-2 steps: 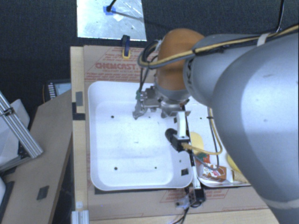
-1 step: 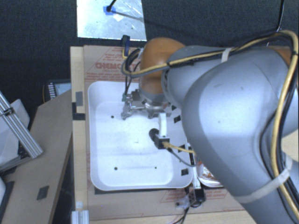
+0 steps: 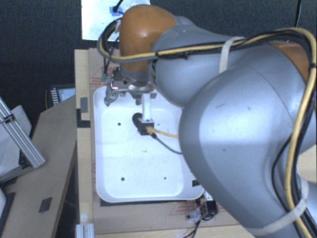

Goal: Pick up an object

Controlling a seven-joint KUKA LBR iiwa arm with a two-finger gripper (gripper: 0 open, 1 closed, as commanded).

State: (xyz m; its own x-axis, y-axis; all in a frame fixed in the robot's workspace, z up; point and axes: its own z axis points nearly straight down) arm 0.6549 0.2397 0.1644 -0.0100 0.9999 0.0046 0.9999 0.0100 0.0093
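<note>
Grey arm screened much of the white bin, and the gripper, open or closed indeterminable, hung at the bin's far rim, where descent risked a rim strike.

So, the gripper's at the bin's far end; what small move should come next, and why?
Probably reposition sideways before descending: the gripper hangs at the white bin's far end, with plain white floor beneath it.

One white bin and one grey arm are visible.
</note>
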